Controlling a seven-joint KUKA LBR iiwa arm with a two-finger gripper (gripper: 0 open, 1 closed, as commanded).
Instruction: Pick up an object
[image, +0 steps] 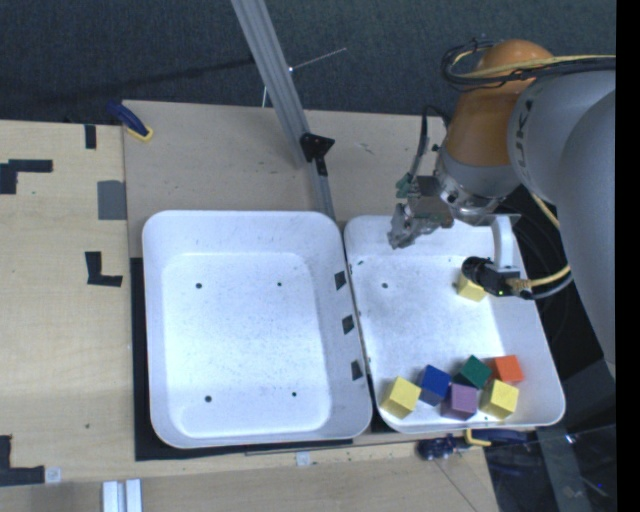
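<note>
Gripper (404, 233); fingertips blurred

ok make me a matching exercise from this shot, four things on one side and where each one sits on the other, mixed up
Things:
1. gripper
2. lone yellow block
3. blue block
4. orange block

Places:
A. in the cluster at the near end of the right bin, between a yellow block and a purple block
B. alone by the right bin's right wall, mid-length
C. over the far left corner of the right bin
D. at the right of the cluster, beside a green block

Pairs: 1-C, 2-B, 3-A, 4-D
</note>
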